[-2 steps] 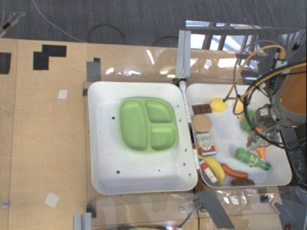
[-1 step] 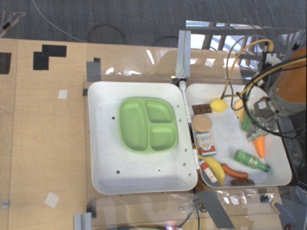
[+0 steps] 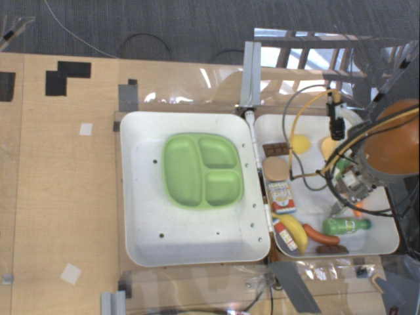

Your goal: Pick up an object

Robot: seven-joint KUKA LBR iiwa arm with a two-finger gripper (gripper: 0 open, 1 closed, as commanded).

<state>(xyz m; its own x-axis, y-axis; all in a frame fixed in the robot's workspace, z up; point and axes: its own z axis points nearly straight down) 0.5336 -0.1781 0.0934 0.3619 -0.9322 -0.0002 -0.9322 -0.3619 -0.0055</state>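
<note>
Wooden tabletop [image 3: 59, 195] carries both bins; the right bin [image 3: 392, 241] holds my gripper [image 3: 348, 192], low just above the green bottle [image 3: 346, 226]. Fingers: I cannot tell. Nothing looks lifted, so the pick remains undone.

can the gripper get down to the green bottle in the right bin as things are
Probably yes. The green bottle lies on its side with its top uncovered, just below the gripper. A hot dog lies close beside it, which could crowd a finger.

Arm [image 3: 394, 143] cut off at right edge; fingers hidden.
</note>
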